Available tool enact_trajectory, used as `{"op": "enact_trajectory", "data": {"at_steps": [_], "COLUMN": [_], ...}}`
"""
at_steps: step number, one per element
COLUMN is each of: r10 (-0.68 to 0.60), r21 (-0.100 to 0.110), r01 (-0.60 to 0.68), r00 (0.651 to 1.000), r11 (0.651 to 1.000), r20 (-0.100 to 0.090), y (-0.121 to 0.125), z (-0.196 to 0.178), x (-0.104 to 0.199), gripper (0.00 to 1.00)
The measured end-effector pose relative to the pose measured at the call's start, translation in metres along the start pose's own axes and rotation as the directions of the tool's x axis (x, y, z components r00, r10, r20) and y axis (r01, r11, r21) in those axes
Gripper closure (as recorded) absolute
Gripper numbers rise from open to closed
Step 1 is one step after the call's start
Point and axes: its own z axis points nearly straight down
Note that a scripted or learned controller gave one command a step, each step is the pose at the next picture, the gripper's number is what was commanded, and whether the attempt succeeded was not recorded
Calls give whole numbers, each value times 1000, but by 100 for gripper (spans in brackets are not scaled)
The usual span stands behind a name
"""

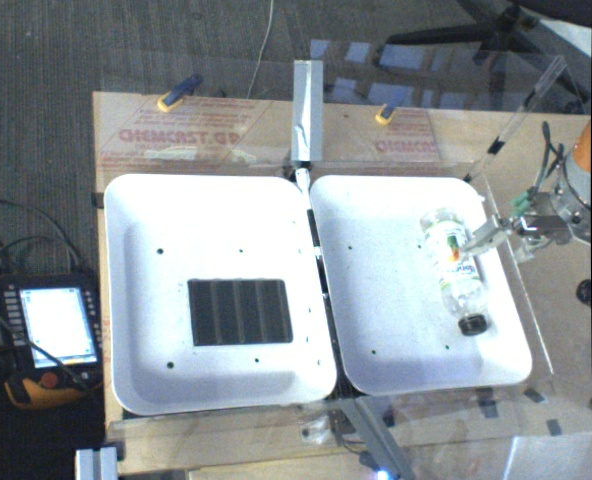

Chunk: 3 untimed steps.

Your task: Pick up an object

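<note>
A clear plastic bottle [455, 266] with a pale label and a dark cap lies on its side in the right-hand shallow white bin [376, 308], near that bin's right wall, cap end toward the front. The two-finger gripper [488, 236] hangs at the bottle's upper right, close beside it; whether its fingers are apart or together cannot be told. A dark ribbed rectangular mat [240, 311] lies flat in the left white bin [136, 268].

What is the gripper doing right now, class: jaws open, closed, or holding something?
Gripper: at the right bin's right edge beside the clear bottle; jaws open or closed cannot be told; no hold visible.
</note>
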Motion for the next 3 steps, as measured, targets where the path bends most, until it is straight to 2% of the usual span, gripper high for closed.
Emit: {"op": "enact_trajectory", "data": {"at_steps": [1, 2, 3], "r10": [-233, -318, -123], "r21": [-4, -19, -14], "r01": [233, 318, 123], "r00": [973, 948, 992], "r11": [973, 948, 992], "r20": [-1, 13, -7], "y": [51, 15, 61], "z": [172, 174, 174], "x": [-12, -15, -14], "gripper": [0, 0, 0]}}
